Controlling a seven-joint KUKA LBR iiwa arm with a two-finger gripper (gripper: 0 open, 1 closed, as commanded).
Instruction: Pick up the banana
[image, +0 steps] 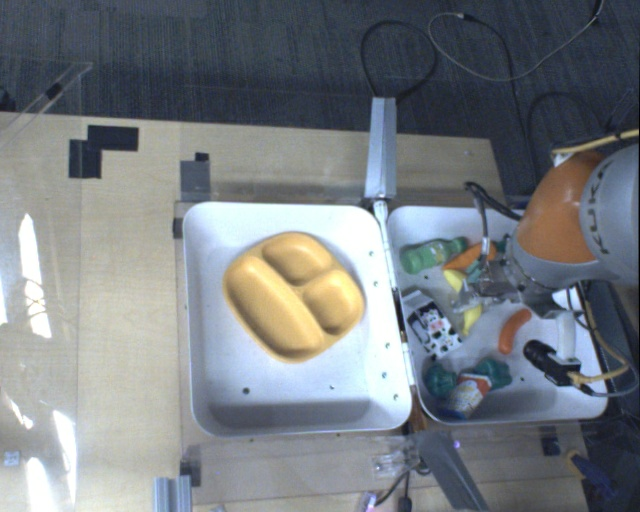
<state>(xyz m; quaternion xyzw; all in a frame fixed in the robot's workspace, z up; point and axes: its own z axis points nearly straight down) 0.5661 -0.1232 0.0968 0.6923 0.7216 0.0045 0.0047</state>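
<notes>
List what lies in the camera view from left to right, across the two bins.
Yellow three-compartment dish in the left bin → black-and-white box → banana → gripper → orange-red piece → arm's orange band.

Banana (466, 318): small, yellow, lying in the right bin (560, 400) near its middle, tilted diagonally. Upper end is hidden, so only the lower part shows. Sits beside a black-and-white item (433, 327).

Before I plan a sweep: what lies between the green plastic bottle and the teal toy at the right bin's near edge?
In the camera view, between the green plastic bottle and the teal toy lies a small black-and-white printed item.
</notes>
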